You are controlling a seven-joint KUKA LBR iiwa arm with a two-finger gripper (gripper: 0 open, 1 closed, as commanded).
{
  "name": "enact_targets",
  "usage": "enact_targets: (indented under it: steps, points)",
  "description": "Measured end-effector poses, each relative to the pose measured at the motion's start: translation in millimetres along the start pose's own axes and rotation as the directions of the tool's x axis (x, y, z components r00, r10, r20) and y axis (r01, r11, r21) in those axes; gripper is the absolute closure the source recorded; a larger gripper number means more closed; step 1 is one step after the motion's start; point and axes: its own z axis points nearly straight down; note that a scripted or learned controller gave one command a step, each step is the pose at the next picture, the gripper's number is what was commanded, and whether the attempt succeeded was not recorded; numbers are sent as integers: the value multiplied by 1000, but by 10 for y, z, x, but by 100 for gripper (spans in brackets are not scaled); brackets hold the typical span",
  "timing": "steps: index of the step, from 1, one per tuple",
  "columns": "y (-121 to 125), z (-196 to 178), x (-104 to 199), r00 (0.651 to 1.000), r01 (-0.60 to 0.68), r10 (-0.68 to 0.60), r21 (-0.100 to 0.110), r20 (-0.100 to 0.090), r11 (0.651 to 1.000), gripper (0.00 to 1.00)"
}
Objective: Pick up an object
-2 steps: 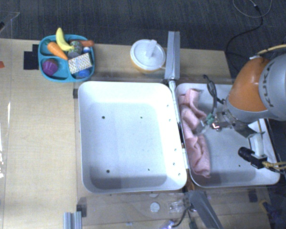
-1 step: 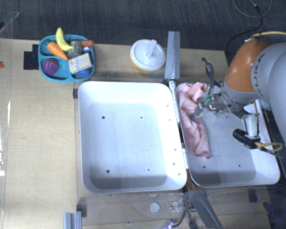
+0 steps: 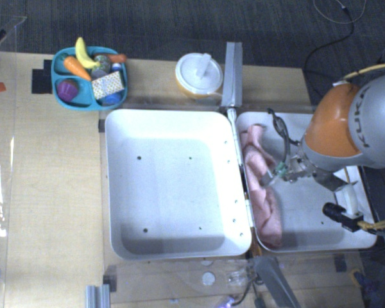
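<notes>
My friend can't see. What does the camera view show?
A grey and orange robot arm reaches from the right into the right bin, its hand beside a pink cloth. A blue tray of toy food sits behind the left bin.

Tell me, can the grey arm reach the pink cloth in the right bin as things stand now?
Probably yes. The gripper hangs right beside the crumpled pink cloth along the left wall of the right white bin, with nothing between them.

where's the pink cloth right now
The pink cloth lies in the right bin, stretched along its left wall beside the divider, with the hand just right of it.
</notes>
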Motion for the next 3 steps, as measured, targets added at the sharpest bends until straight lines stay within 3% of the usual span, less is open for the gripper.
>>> enact_targets:
  steps: [1,2,3]
  points:
    - [796,25,-320,989,148,-148,4,-2,989,0]
    - [950,-164,-550,923,384,-384,5,-3,923,0]
    - [939,22,-298,928,374,-374,3,-2,928,0]
